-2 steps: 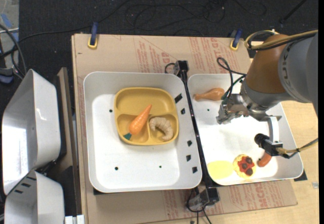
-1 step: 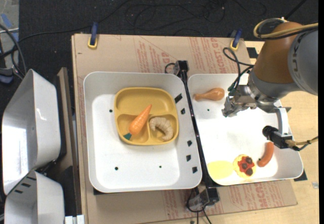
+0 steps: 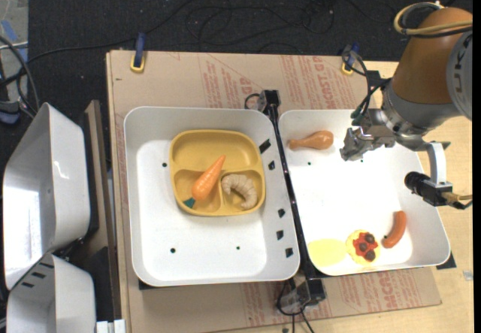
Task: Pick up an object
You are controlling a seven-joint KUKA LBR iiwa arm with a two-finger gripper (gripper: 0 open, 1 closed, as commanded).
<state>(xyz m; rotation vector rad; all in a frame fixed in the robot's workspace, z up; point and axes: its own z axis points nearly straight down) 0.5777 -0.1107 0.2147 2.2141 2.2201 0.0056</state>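
The right bin (image 3: 421,189) holds a tan chicken drumstick (image 3: 313,141) at its top left, a red sausage (image 3: 394,229) at the lower right, a small pizza slice with red toppings (image 3: 364,244) and a pale yellow flat piece (image 3: 327,251) near the front edge. My gripper (image 3: 355,148) hangs over the upper part of this bin, just right of the drumstick and apart from it. In the left bin (image 3: 150,241) a yellow divided plate (image 3: 184,147) carries an orange carrot (image 3: 208,178) and a pale shrimp (image 3: 241,189).
The bins sit on a cardboard-covered bench (image 3: 225,76). A black divider with clips (image 3: 276,166) runs between them. Orange clamps (image 3: 137,62) stand at the bench's far edge. White containers (image 3: 41,189) lie off the bench to the left. Cables cross the dark floor behind.
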